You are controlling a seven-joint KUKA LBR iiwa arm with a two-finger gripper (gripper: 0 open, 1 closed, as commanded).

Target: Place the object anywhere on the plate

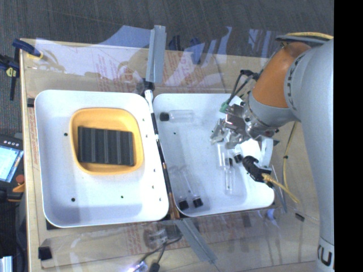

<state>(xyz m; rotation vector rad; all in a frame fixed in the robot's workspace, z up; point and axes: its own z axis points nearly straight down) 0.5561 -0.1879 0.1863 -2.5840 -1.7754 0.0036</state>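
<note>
Overhead camera view: two white bins side by side on a bench, seen at a slant.
Left bin (57, 191): holds a yellow plate (85, 119) with rounded corners; a dark ridged block (106, 146) lies in the middle of the plate.
Right bin (198, 103): holds several clear tubes with black caps.
Arm (309, 95): grey, with an orange band (272, 86); it reaches in from the right, over the right bin's right half.
Gripper (228, 134): low over the right bin, well apart from the plate. Whether it is apart or together cannot be told, and nothing can be seen clamped in it.
Tube by gripper (228, 177): clear and thin, lying in the right bin just below the gripper. Its long axis runs almost straight up and down the view. Which end bears the cap cannot be told.
Top tube (178, 117): clear, lying near the right bin's far edge. Its long axis runs left to right, with the black cap at the left end.
Near tubes (189, 187): two clear tubes side by side, long axes slanting up to the left, black caps at their near ends by the bin's front wall.
</note>
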